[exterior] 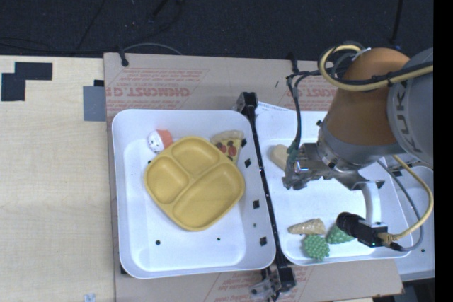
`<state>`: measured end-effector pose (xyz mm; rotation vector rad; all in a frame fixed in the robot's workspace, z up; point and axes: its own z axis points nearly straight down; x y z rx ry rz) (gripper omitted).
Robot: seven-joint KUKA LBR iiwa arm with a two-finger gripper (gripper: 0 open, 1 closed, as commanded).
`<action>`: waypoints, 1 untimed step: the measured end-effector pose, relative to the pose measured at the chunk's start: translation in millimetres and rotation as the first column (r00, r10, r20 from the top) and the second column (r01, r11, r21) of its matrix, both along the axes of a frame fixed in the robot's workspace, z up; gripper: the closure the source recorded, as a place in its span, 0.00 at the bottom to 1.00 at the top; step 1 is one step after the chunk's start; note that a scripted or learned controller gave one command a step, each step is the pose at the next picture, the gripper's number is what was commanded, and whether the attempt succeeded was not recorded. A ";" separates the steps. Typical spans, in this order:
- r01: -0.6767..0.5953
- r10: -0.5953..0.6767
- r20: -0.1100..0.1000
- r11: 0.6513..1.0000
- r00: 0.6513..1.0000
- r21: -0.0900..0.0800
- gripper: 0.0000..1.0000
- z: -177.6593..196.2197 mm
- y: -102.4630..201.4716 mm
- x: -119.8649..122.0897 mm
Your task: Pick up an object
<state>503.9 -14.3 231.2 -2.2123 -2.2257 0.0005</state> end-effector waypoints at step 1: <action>0.001 -0.001 -0.001 1.000 1.000 -0.001 1.00 -12.5 53.0 11.6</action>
